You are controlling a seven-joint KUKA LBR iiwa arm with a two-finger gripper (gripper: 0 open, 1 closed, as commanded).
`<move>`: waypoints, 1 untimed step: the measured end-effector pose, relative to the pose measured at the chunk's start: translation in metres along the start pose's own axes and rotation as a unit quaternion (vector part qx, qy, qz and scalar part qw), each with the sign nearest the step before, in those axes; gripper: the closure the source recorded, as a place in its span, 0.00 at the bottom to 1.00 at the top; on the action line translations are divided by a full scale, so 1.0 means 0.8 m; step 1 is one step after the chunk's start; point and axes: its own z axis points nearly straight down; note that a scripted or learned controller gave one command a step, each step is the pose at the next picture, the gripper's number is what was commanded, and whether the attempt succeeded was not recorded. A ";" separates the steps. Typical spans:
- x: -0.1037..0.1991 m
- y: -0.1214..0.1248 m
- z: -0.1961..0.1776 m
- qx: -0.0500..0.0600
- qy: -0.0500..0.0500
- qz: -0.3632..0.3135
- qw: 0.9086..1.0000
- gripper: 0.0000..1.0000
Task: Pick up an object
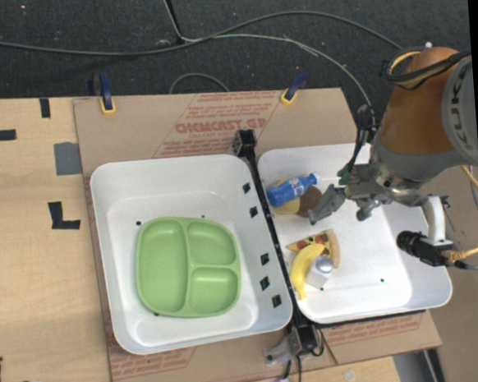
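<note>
My gripper [344, 207] hangs over the right bin [395, 293], its two dark fingers spread apart with nothing between them. Just left of it lie a blue bottle [292, 189] and a brown object [308, 199] close to the bin's left wall. Below these sit a yellow banana [301, 268], a small silver-grey piece [322, 268] and a red and yellow item [319, 241]. The gripper is above and to the right of this cluster, touching none of it.
The left bin [111, 237] holds a green divided plate [187, 266]. A black divider [260, 217] runs between the bins. Both rest on a cardboard sheet [209, 118] held by blue clamps. A black cable plug [421, 247] hangs off the arm at the right.
</note>
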 end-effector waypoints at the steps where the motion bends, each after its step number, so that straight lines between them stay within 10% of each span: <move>1: 0.000 0.003 -0.008 -0.007 -0.001 -0.002 1.000 0.00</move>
